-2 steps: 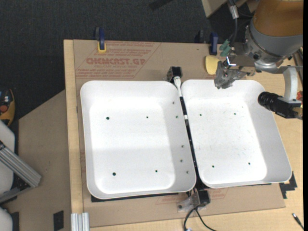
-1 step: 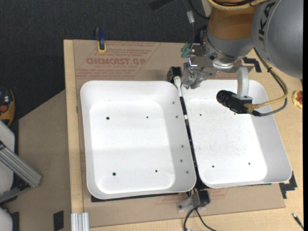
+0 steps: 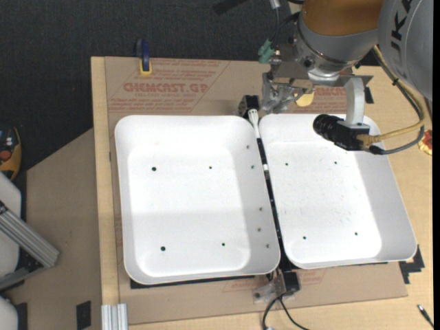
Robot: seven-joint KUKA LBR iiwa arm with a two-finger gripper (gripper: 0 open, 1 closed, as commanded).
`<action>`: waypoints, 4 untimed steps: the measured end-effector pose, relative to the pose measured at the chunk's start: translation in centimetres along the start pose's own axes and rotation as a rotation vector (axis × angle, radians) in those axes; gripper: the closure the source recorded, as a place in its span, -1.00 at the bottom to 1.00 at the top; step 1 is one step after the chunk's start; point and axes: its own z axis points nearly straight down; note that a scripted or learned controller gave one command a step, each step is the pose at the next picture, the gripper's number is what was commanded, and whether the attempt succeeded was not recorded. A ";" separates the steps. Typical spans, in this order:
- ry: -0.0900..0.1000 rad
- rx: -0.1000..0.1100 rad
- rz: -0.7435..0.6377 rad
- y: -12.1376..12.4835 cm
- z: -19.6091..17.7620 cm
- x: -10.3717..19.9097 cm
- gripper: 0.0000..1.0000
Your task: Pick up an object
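Observation:
My gripper hangs at the back of the bench, just above the far left corner of the right bin, close to the seam between the two bins. A small tan object shows right beside the gripper's tip, at the bin's back rim; whether it is gripped I cannot tell. The grey arm with its orange band comes down from the top right. The left bin lies to the gripper's left.
A black cylindrical fitting with a cable juts from the wrist over the right bin's back part. A blue and yellow clamp holds the brown board at the back left. Aluminium framing stands at the left edge.

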 end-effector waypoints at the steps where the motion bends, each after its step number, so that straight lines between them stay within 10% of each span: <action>1: -0.001 0.016 -0.002 3.6 8.8 7.1 1.00; 2: -0.002 0.001 0.007 4.9 2.4 3.1 1.00; 3: -0.002 0.018 0.000 6.3 11.9 8.1 1.00; 4: -0.002 0.000 0.006 6.3 6.1 5.2 1.00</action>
